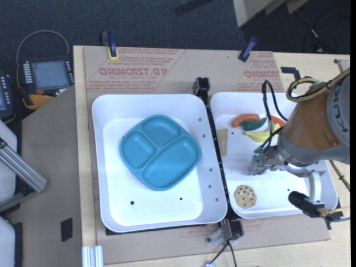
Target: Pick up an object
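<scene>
The arm's orange-banded wrist (314, 129) rises nearest the lens, reaching in from the right over the right bin (233, 107), and it hides much of what sits beneath it. Below it the jaws (261, 164) hang low over the middle of that bin, above bare white floor; whether they stand wide or narrow I cannot tell, since the metal there is small and seen from above, and nothing shows between them.

Outward from there, a yellow piece (257, 133) lies just up-bin of the jaws, partly under the wrist, with an orange, carrot-like piece (246, 119) touching or nearly touching it beyond. A tan wedge (222, 142) rests against the bin's left wall. A round cookie (245, 196) lies apart from the others near the front rim, flat on the floor. Black cables (270, 102) loop over the bin's far side.

Any of these would serve as the object to lift. The cookie looks the cleanest choice, being alone with room on both sides, though it is thin and the jaws would have to go almost to the floor. The yellow and orange pair is nearer, but crowded: closing on one may shove the other.

The left bin (105, 149) holds a blue divided plate (161, 151), and both bins sit on the tabletop (83, 121).
</scene>
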`<state>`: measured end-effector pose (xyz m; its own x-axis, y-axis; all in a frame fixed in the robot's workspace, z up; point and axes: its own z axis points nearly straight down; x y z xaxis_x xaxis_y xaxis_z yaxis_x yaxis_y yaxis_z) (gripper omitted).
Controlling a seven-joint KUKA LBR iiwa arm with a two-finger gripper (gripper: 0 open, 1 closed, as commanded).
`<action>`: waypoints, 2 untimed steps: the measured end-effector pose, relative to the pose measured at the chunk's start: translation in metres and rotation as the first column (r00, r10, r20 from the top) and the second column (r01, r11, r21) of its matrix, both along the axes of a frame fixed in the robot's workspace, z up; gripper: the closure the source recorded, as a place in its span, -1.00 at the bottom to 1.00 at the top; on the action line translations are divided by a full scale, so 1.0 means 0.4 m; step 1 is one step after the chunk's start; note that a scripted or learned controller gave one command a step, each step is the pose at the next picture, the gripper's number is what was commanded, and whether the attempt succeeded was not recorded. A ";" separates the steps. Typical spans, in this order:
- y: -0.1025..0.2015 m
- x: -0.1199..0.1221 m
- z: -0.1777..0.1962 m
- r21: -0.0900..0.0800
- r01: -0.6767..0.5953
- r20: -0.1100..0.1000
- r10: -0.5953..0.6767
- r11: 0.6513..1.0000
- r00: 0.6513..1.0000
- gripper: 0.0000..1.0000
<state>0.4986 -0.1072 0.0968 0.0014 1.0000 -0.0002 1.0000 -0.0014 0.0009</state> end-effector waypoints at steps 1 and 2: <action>-0.016 -0.011 0.149 -0.002 0.000 0.005 0.000 1.000 1.000 1.00; -0.017 -0.007 0.282 -0.002 -0.002 0.006 0.002 1.000 1.000 1.00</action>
<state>0.4957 -0.1139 0.2096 -0.0011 1.0000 -0.0020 1.0000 0.0011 0.0072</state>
